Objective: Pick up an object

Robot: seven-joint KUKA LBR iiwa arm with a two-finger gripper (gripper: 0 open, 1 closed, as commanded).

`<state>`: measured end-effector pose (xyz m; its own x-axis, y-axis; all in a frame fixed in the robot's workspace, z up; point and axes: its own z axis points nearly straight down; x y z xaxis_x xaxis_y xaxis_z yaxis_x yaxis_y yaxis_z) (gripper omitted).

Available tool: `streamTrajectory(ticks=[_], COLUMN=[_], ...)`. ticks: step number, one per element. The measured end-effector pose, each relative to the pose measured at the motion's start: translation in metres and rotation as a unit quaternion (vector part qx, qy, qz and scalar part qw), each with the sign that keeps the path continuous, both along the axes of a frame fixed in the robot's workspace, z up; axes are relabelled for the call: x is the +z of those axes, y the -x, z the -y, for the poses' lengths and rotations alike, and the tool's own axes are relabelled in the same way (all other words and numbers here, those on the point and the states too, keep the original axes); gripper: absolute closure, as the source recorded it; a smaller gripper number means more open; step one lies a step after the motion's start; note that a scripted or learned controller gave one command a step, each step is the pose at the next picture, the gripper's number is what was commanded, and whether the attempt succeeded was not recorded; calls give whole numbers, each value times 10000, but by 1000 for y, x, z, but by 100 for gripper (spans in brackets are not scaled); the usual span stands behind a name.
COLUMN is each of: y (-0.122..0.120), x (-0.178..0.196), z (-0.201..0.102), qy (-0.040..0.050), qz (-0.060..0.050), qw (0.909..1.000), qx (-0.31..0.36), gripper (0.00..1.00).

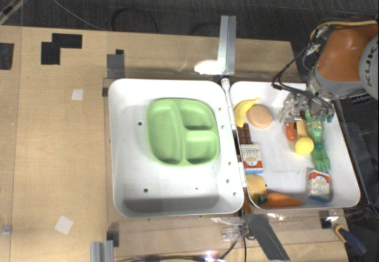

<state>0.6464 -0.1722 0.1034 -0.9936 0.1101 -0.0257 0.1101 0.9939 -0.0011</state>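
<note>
I've got the pincer (299, 114) low in the right bin (349, 187), can't tell its state; the lemon (304, 146) lies just below it, toward the carrot (283, 200), round, no long axis

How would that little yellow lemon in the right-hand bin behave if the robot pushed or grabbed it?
The lemon looks round and smooth, so a push would probably send it rolling, and it might slip from the fingers. It lies against other items, which could block it. It seems a small toy, likely light.
</note>
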Motion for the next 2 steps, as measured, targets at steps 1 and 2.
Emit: streamTrajectory(ticks=[1, 2], y=[-22, -20], x=[104, 98], z=[26, 25], qy=[3, -10], qz=[-15, -59], qw=[9999, 9999], qx=[-102, -96], gripper=[100, 0])
